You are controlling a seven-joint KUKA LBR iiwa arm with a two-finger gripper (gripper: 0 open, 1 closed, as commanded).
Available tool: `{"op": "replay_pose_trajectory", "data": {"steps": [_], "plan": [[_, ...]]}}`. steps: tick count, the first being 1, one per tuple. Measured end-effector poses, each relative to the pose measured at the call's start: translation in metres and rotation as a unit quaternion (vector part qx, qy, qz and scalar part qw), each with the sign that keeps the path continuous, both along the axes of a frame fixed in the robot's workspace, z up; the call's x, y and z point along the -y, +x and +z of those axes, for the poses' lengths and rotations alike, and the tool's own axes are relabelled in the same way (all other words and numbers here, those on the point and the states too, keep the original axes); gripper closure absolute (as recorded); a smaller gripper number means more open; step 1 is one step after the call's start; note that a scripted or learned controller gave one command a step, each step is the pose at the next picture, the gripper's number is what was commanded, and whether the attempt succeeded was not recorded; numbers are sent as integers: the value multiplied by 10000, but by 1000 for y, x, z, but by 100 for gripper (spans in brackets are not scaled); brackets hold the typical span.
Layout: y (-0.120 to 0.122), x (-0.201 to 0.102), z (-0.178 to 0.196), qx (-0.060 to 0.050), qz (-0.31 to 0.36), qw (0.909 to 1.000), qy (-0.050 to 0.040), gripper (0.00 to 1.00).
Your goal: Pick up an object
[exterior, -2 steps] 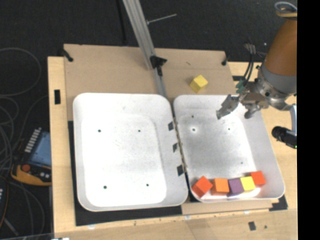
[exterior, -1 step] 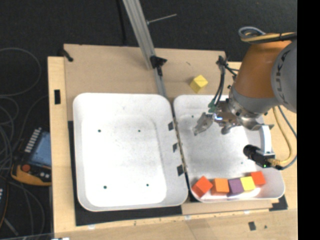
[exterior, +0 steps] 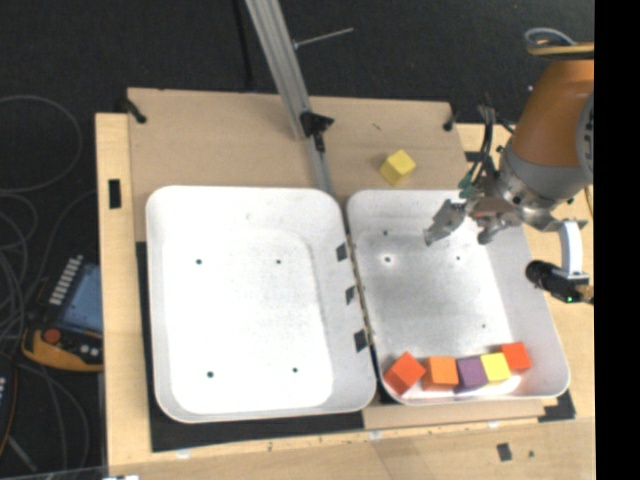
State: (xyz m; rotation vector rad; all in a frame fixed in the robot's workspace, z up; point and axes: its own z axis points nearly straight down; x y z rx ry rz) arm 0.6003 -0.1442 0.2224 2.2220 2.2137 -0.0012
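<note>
Claw hangs above the right bin's far end, fingers spread, gripping nothing. Blocks line the near wall: probably light, stiff foam. Pinch flat opposite faces. Yellow block sits on the tabletop.

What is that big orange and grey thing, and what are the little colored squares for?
That is a robot arm, and a camera above the bench looks down on it. At its tip is a gripper, like two fingers, hanging over the right bin with nothing between them. The little squares are blocks it tries to pick up. Five sit in a row at the near end of that bin: a red-orange block, an orange block, a purple block, a yellow block and another red block. One more yellow block lies outside, on the bench. Beside it is the left bin.
</note>
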Motion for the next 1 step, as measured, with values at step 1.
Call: {"op": "replay_pose_trajectory", "data": {"steps": [1], "plan": [[-47, -65, -27, -38, 43, 10000, 28, 0]]}}
